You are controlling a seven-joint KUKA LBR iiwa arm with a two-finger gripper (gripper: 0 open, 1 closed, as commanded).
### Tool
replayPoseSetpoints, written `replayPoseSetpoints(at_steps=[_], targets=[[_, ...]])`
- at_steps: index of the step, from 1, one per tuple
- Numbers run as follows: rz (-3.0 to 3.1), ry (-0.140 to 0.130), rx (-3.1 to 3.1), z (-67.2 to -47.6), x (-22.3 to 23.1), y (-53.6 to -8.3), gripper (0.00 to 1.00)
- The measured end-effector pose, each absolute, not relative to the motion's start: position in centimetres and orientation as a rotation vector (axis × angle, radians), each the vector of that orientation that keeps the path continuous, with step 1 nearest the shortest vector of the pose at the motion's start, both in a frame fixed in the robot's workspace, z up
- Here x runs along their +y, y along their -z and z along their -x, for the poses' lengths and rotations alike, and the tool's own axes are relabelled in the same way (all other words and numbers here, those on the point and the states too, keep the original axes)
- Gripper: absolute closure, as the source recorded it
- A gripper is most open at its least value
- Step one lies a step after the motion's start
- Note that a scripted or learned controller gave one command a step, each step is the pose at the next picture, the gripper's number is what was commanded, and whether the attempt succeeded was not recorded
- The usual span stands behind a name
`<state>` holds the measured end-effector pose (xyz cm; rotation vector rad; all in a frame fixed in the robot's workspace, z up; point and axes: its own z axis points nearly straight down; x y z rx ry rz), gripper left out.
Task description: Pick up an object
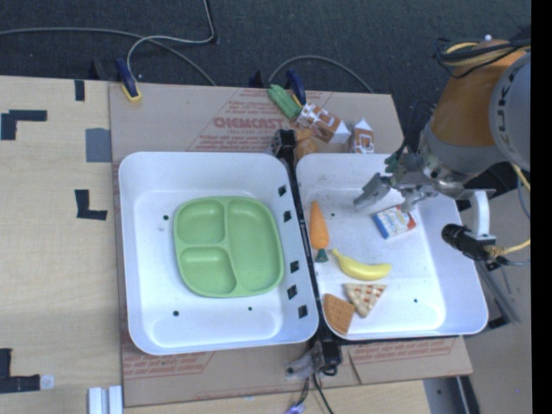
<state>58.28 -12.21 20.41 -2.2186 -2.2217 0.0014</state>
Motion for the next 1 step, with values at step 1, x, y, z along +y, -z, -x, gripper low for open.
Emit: replayPoseSetpoints(at_steps=[1], targets=[[2.217, -0.002, -2.223, -61.12, -7.38, -18.37, 0.00]])
